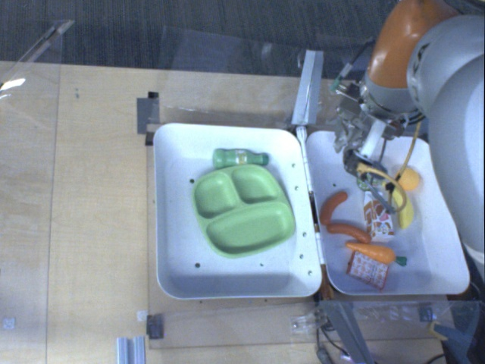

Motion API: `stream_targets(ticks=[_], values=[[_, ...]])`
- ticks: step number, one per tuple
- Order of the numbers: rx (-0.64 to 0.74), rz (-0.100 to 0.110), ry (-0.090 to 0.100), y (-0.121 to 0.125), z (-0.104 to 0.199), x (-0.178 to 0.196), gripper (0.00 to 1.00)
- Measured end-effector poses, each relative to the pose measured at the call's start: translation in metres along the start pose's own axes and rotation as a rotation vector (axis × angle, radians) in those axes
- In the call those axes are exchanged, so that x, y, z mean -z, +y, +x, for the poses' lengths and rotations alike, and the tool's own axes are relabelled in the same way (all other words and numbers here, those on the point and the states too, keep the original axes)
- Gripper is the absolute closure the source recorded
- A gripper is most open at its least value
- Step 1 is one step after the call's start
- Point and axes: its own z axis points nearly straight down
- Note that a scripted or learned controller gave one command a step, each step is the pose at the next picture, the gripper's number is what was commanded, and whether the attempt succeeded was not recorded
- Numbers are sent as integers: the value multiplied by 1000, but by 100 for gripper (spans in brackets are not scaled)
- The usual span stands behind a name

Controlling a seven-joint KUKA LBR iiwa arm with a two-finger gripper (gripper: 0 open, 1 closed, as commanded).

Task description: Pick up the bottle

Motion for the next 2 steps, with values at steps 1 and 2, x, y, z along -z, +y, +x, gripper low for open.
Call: stream_targets(ticks=[1,2], values=[[-334,-1,0,2,-10,74,100],[-401,6,-3,-2,-41,-74,100]])
